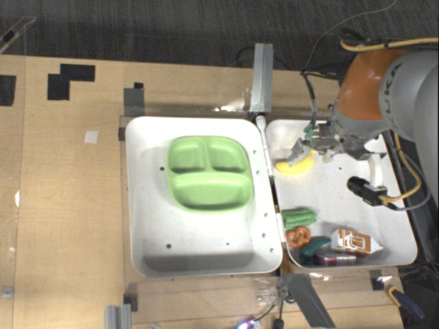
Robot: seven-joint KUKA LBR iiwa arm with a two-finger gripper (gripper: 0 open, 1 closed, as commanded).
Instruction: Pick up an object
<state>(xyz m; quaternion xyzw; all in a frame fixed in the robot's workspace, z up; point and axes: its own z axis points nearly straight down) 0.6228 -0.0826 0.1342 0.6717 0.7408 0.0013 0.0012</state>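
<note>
Nearest, along the right bin's [405,249] front edge, lie a pretzel [298,236], a small carton [352,240], a purple marker [335,258] and a green pickle-like toy [299,217]. Farther back, the jaws [302,153] hover at a yellow banana [295,166]; whether they grip it, I cannot tell. A green divided tray [208,172] sits in the left bin [147,184].

The divided plate [209,172] is light green, the banana [295,166] yellow, the pretzel [298,237] orange-brown, and both bins [144,184] white.
</note>
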